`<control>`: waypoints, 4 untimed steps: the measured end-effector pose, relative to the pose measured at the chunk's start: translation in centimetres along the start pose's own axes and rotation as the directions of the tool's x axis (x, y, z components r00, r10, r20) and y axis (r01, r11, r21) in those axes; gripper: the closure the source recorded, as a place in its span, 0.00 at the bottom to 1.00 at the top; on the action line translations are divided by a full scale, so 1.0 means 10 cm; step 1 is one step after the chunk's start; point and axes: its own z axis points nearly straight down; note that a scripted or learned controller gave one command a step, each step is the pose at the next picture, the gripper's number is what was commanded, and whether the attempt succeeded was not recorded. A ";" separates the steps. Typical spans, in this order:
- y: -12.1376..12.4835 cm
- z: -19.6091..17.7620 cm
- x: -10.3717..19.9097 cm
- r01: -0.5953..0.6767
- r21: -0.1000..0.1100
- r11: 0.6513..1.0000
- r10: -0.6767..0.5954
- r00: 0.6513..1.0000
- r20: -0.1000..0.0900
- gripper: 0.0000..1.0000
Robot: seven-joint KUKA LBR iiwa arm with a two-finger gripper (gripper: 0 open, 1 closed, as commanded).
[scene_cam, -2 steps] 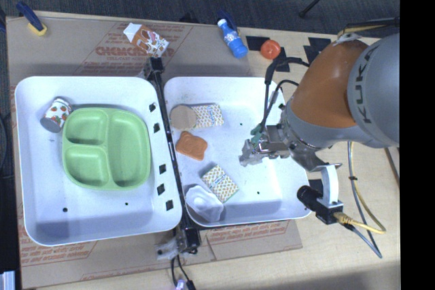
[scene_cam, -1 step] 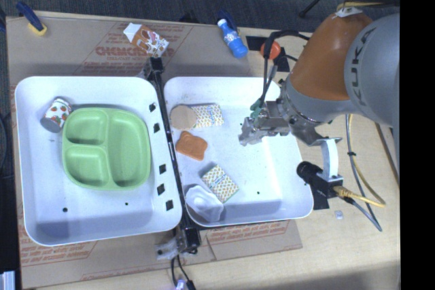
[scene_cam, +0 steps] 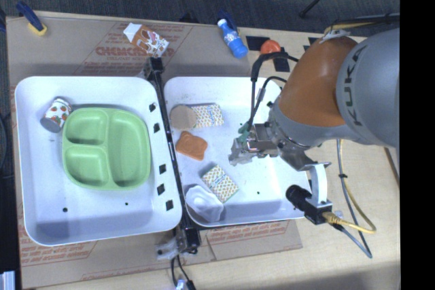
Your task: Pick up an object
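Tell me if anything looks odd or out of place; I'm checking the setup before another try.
Nothing looks spilled or broken. A small patterned cup lies tipped on its side in the left white bin, beside the green divided plate.

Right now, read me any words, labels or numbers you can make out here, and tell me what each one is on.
"KUKA", partly visible, on the grey arm.
Red print on the cardboard sheet behind the bins: too blurred to read.
Small packet on that cardboard: print too small to read.
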 end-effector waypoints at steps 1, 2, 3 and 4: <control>0.00 0.07 -0.24 -0.002 0.001 1.000 0.002 1.000 0.000 1.00; 0.46 -0.10 -0.14 -0.002 -0.003 1.000 0.002 1.000 -0.001 1.00; 0.09 0.00 0.62 0.000 0.001 1.000 0.000 1.000 0.000 1.00; 0.09 0.00 0.61 -0.001 0.000 1.000 0.001 1.000 0.000 0.00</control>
